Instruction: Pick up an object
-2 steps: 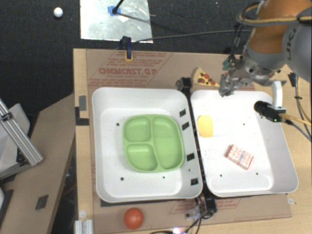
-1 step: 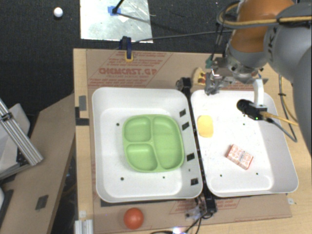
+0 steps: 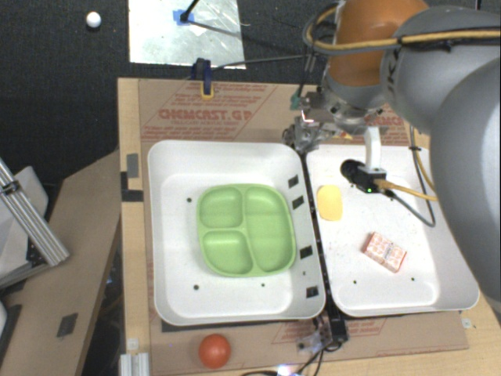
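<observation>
In the right bin point(image 3: 415, 288) lie a pale yellow rounded object point(image 3: 329, 202), close to the left wall, and a small pink patterned block point(image 3: 383, 251) nearer the front. My gripper point(image 3: 301, 137) hangs over the far end of the divider between the two bins, above and behind the yellow object. Nothing shows in its grasp.
A green divided tray point(image 3: 245, 229) lies in the middle of the left bin point(image 3: 172, 288). An orange ball point(image 3: 214, 350) rests on the cardboard in front of the bins. The grey arm point(image 3: 454, 92) covers the right bin's far right corner.
</observation>
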Robot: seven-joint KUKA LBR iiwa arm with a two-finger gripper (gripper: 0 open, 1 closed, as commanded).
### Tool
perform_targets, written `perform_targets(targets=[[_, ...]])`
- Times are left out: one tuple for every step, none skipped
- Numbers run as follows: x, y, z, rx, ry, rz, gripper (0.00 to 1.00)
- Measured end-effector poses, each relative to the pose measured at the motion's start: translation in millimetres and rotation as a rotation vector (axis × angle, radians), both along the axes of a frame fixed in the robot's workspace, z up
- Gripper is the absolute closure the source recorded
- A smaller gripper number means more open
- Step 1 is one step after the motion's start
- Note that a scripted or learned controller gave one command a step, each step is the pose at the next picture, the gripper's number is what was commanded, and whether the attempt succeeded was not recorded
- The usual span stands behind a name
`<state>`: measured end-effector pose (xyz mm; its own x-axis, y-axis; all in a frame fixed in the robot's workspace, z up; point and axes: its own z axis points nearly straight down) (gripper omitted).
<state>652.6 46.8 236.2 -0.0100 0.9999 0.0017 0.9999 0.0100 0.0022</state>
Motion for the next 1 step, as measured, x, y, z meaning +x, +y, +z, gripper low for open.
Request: perform_targets(targets=[[-2.6, 57.3, -11.0, 0.001, 0.001, 0.0, 1.0]])
